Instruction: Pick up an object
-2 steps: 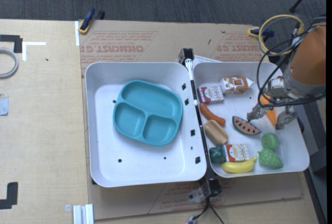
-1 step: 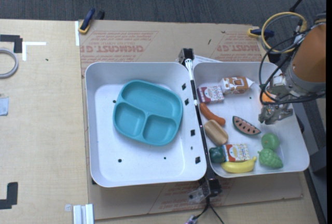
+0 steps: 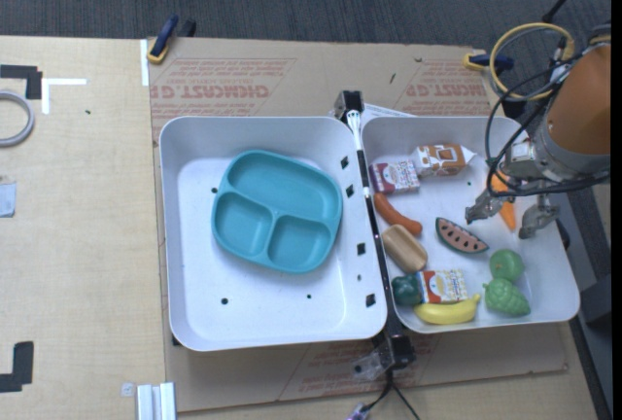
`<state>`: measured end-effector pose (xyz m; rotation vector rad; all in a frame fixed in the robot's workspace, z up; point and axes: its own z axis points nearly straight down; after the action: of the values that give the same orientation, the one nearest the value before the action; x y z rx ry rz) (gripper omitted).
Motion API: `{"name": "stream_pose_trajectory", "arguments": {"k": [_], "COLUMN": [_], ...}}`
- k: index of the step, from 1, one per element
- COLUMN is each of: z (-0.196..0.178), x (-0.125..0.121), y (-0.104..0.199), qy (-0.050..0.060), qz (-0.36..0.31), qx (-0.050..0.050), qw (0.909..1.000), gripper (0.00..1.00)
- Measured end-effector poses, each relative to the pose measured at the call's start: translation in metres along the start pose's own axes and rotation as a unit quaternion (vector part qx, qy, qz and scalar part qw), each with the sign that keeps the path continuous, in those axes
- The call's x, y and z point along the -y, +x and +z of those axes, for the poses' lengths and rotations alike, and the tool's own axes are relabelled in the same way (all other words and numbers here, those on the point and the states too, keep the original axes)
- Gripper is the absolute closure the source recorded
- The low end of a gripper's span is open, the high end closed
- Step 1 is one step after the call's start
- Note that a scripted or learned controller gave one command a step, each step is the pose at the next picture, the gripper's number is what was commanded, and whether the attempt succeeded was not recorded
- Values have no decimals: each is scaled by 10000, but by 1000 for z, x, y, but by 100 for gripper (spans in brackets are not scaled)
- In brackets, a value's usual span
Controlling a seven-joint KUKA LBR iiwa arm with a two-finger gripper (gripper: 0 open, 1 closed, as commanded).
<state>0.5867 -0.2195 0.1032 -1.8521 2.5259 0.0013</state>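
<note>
My gripper (image 3: pixel 508 216) hangs over the right side of the right bin (image 3: pixel 569 303), fingers spread open and pointing down. A small orange piece (image 3: pixel 508 215), like a carrot, shows between the fingers, partly hidden by the wrist; I cannot tell whether they touch it. Just left of the gripper lies a watermelon slice (image 3: pixel 461 235). Two green items (image 3: pixel 505 264) (image 3: pixel 508 297) sit below it. Further left are a sausage (image 3: pixel 398 212), a bread roll (image 3: pixel 405 248), a banana (image 3: pixel 447 312) and three small cartons (image 3: pixel 396 176) (image 3: pixel 439 158) (image 3: pixel 447 284).
The left bin (image 3: pixel 185 311) holds a teal divided plate (image 3: pixel 277 211). A clip joins the bins at the far side (image 3: pixel 349 104) and another at the near side (image 3: pixel 391 350). Yellow and black cables (image 3: pixel 525 49) loop above the arm at the right.
</note>
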Motion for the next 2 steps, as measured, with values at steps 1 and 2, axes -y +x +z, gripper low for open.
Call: {"name": "stream_pose_trajectory", "arguments": {"k": [1, 2], "z": [10, 11], "x": [-19, -72], "y": [1, -25], "qy": [-23, -27], "qz": [-1894, -2766], "qx": [15, -17], "qw": [9819, 9610], "gripper": [0, 0]}}
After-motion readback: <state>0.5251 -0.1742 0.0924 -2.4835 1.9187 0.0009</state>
